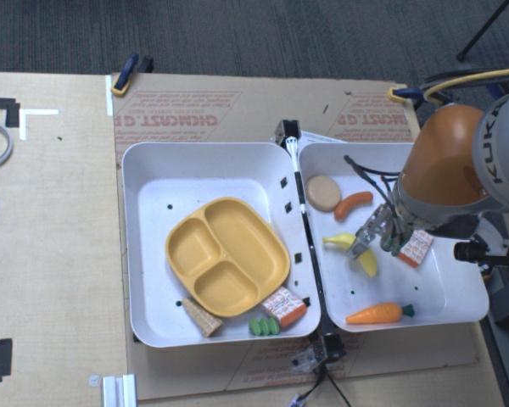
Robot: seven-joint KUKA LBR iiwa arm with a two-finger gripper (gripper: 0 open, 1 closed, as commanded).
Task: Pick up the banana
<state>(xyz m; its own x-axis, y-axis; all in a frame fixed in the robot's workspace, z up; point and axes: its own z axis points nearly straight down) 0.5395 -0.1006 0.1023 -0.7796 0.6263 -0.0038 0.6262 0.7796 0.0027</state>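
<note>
Pincer [364, 246] low in the right bin [458, 308], fingers straddling the banana [354, 251], which lies between sausage [353, 204] and carrot [376, 314]. Cannot tell if the fingers have pinched. Judged step: grasping. Next: confirm closure on the fruit, then lift straight up.

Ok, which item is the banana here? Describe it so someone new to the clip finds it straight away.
Look in the right-hand white bin, near its middle, just under the gripper. The banana is the small yellow curved piece lying there, partly covered by the gripper. Its neighbours are a round tan disc, an orange-red sausage and an orange carrot; nothing else in that bin is yellow.
</note>
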